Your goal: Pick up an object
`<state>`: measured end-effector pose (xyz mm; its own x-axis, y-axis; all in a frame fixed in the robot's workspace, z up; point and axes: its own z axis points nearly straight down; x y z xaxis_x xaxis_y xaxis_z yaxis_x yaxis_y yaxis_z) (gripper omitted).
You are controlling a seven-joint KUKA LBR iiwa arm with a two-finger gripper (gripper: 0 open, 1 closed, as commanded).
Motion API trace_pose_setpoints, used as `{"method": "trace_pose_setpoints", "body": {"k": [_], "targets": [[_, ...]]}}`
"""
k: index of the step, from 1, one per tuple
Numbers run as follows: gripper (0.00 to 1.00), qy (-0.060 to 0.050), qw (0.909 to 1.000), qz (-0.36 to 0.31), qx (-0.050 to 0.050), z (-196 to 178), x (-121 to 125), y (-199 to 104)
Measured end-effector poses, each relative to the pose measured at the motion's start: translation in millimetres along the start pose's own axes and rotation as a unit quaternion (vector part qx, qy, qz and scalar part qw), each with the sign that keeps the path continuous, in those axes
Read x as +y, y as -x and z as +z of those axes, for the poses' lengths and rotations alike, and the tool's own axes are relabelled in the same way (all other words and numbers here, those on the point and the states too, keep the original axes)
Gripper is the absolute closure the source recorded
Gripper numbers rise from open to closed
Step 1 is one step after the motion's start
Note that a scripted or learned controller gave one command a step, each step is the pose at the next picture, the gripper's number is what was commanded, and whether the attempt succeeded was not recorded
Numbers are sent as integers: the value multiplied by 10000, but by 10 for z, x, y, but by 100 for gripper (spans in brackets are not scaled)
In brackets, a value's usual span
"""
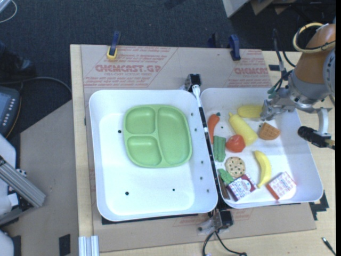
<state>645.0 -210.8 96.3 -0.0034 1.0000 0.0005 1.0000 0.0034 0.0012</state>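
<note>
the gripper [270, 111] hangs low at the far side of the right bin [314, 167], whether it grips anything i cannot tell, with the brown bread piece [269, 131] lying just near of its tip, touching or apart unclear.

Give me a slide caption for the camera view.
Pincer over right bin of toy food; green divided plate in left bin.
</note>
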Motion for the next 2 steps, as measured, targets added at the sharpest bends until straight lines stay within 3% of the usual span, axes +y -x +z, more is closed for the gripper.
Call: {"method": "trace_pose_setpoints", "body": {"k": [2], "targets": [[100, 36, 10000, 9, -18, -1096, -2, -55]]}}
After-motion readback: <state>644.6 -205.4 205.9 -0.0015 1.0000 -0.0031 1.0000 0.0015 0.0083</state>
